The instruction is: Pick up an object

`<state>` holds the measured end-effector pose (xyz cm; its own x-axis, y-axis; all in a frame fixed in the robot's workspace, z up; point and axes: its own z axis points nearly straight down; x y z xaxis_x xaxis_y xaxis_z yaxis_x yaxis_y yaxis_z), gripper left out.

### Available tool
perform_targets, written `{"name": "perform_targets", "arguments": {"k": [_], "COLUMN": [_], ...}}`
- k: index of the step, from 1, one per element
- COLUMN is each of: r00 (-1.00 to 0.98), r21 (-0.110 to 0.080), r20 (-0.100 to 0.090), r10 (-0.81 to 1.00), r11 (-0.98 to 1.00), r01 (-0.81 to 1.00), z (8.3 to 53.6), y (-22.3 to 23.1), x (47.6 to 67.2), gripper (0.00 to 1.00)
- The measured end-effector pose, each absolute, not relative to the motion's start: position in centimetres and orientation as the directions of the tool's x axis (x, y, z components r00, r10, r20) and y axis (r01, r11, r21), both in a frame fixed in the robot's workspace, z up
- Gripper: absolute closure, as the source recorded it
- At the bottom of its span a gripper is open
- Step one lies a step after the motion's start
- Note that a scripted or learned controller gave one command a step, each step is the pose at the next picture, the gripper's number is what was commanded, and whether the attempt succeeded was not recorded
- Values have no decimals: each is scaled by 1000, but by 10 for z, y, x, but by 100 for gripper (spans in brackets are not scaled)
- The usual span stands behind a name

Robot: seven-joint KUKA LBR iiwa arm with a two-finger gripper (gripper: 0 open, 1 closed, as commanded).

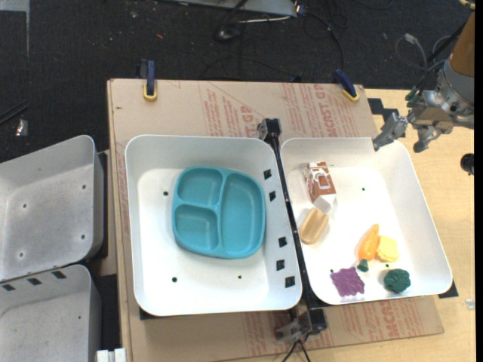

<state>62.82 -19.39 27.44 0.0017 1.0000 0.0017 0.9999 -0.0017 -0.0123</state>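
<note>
Toys lie in the right bin (423, 202), below and left of the gripper (402, 135): a small carton (319, 179), bread roll (313, 225), carrot (368, 241), yellow piece (387, 248), purple grapes (347, 281), green broccoli (397, 280). The gripper hovers over the bin's far right corner, fingers spread, holding nothing. A teal plate (219, 212) sits in the left bin (143, 225).

Two white bins (143, 202), one teal tray (219, 211), six small toy foods (347, 281).
</note>
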Motion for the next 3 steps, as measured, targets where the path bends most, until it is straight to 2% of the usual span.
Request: {"name": "perform_targets", "arguments": {"k": [1,2,3], "r00": [-1,-2,0], "r21": [0,-1,-3], "r20": [-1,-1,0], "r10": [1000,1000,1000], "r11": [1,2,0], "r01": [1000,1000,1000], "z": [283,240,188], "y": [-193,-192,-188], "x": [630,635,625], "gripper": [0,0,0]}}
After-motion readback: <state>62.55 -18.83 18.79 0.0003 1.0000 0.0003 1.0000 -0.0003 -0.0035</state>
